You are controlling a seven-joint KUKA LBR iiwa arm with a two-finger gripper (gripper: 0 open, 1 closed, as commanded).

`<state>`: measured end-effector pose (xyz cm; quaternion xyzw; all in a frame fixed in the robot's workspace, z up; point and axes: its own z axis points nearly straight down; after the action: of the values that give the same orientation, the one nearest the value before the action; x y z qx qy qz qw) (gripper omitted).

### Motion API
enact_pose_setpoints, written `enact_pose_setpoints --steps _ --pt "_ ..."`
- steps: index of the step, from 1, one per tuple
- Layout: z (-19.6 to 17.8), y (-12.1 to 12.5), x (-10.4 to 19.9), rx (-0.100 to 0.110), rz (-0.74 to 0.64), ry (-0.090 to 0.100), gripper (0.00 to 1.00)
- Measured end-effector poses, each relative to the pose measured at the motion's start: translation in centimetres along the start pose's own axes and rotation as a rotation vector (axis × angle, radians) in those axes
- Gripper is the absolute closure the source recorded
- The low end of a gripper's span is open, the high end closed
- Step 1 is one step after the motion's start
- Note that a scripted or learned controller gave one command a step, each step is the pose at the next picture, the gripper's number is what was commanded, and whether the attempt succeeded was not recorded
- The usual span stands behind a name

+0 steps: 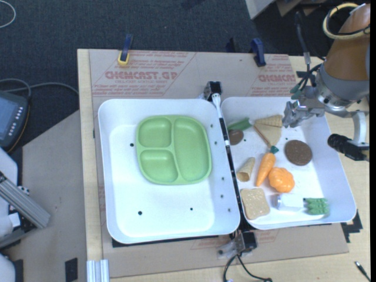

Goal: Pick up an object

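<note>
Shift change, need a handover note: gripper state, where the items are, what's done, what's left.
Gripper: low over the right bin's upper edge, nothing visibly held; can't tell open or shut.
Right bin: brown disc, carrot, orange fruit, bread slice, broccoli, wedge.
Left bin: green divided plate.
Done: no pick yet.
Left: grasp and lift one object; wedge and disc look nearest.

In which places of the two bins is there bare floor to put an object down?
Left bin: bare floor below and left of the green tray. Right bin: a bare strip right of the brown disc and orange. Crowded between carrot, bread and broccoli.
</note>
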<state>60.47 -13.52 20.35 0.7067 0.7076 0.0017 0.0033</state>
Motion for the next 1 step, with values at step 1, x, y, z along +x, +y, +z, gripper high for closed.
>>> enact_pose_setpoints --steps 1 --pt "-2.33 0.13 -0.03 0.001 0.0 0.0 1.0"
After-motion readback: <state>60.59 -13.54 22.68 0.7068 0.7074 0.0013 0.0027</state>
